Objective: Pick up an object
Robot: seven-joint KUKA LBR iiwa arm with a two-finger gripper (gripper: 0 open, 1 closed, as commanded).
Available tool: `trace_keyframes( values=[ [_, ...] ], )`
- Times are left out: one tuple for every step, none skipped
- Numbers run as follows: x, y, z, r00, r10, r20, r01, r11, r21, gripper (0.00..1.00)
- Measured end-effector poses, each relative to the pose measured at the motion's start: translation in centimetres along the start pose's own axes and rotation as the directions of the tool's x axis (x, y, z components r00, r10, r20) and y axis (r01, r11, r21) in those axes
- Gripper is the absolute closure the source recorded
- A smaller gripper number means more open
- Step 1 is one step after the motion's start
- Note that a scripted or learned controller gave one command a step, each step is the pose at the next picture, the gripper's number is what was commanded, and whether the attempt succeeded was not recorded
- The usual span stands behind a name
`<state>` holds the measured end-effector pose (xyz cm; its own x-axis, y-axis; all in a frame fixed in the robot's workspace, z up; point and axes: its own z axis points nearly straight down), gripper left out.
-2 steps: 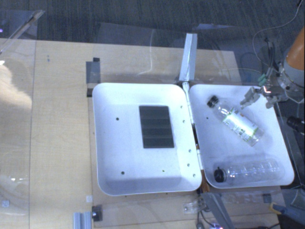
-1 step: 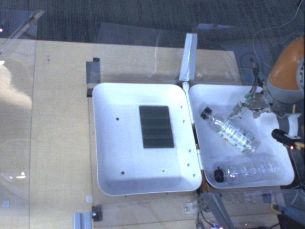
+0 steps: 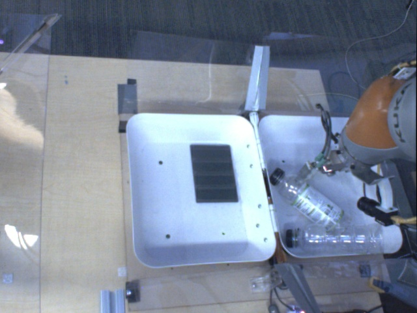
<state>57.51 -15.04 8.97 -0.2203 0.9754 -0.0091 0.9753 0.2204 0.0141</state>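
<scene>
In the right bin (image 3: 290,132) lie two clear plastic bottles with black caps. One bottle (image 3: 306,199) lies on a slant, its cap toward the upper left. The other bottle (image 3: 337,240) lies flat along the bin's near wall, with its cap to the left. A dark ribbed rectangular block (image 3: 214,173) rests in the middle of the left bin (image 3: 153,194). My gripper (image 3: 323,164) hangs low over the right bin, just above and to the right of the slanted bottle's body. The wrist hides its tip.
The grey arm with its orange band (image 3: 370,119) covers the right bin's right side. A metal upright (image 3: 257,83) stands behind the seam between the bins. A clear shield panel spans the wooden bench to the left.
</scene>
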Motion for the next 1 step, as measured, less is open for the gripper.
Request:
trace_keyframes(
  values=[
    [5.94,-1.57,-0.14,0.998,-0.070,-0.006,0.070,0.998,-0.001,0.00]
  ],
)
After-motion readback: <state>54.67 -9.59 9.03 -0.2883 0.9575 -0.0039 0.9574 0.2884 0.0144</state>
